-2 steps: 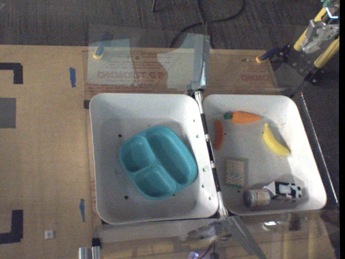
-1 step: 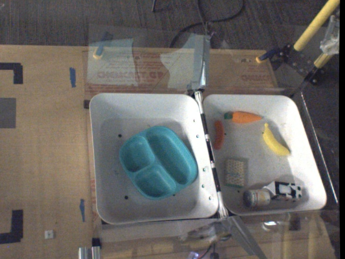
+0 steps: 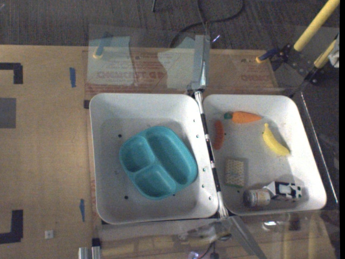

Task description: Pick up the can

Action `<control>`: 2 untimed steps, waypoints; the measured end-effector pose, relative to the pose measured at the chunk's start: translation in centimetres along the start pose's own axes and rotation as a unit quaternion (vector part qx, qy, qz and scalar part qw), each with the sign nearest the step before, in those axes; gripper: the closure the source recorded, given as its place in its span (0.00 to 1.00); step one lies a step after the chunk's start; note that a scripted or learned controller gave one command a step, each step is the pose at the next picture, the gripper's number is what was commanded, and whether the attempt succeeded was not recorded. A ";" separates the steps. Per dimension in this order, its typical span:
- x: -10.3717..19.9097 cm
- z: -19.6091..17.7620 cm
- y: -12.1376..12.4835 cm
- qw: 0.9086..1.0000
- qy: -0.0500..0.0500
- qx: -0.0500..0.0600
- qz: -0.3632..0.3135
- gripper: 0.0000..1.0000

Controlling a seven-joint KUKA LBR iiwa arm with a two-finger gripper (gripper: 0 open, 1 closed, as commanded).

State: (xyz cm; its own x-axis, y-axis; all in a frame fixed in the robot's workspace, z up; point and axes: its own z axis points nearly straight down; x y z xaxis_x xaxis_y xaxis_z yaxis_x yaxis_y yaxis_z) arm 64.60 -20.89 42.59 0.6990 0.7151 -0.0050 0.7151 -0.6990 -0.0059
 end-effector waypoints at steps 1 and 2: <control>8.8 -0.6 -7.8 1.000 0.000 0.000 0.005 1.00; 4.7 -0.6 -3.2 0.999 0.001 -0.002 -0.044 1.00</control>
State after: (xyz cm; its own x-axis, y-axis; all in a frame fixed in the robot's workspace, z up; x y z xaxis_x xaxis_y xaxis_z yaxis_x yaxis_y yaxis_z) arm 65.64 -15.31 43.18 0.6337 0.7736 -0.0034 0.7736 -0.6337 -0.0017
